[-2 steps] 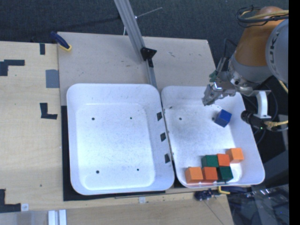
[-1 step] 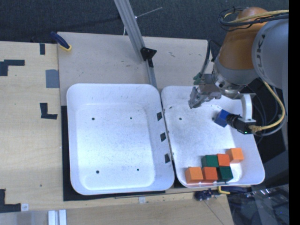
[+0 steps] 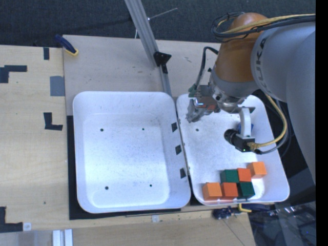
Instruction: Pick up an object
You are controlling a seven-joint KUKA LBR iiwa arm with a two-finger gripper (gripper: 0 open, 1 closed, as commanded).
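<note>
Tool (image 3: 195, 113) over right bin (image 3: 205, 137) far corner; orange, green blocks (image 3: 234, 183) near edge.

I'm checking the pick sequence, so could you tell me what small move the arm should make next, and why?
Probably shift the gripper toward the blocks. It sits at the right bin's far end, while they cluster at the near end.
</note>
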